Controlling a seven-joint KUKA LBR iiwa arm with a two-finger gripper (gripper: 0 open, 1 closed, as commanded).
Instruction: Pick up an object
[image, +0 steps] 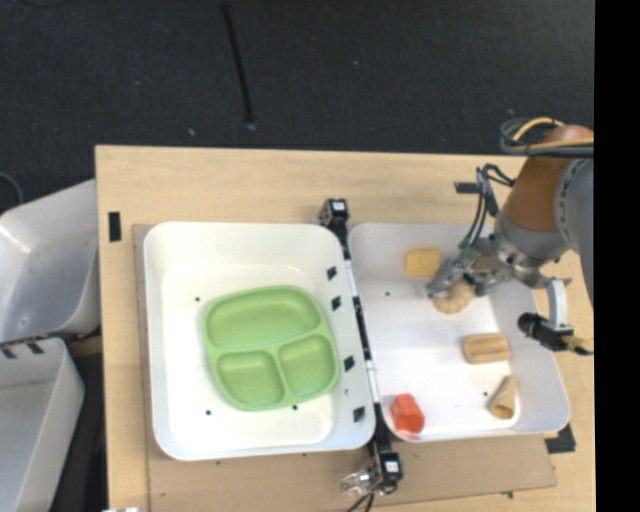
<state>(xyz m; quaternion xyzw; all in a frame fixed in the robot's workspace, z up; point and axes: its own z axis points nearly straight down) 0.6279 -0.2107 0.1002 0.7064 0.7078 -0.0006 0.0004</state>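
The right bin (400, 340) holds several small items. My gripper (450, 283) is low in its upper part, right over a pale tan rounded piece (453, 301) that it partly covers. Whether that piece is gripped cannot be made out. A yellow-orange block (423, 262) lies just up and left of the gripper. A light wooden block (486, 348) sits below it, a tan wedge-shaped piece (502, 397) lies near the bin's lower right corner, and a red object (405, 415) rests at the lower left edge.
The left bin (170, 270) carries a green three-compartment plate (270, 346). A ridge with black clips (352, 310) divides the two bins. The grey arm with its orange band (545, 190) enters from the upper right, with cables around the wrist.
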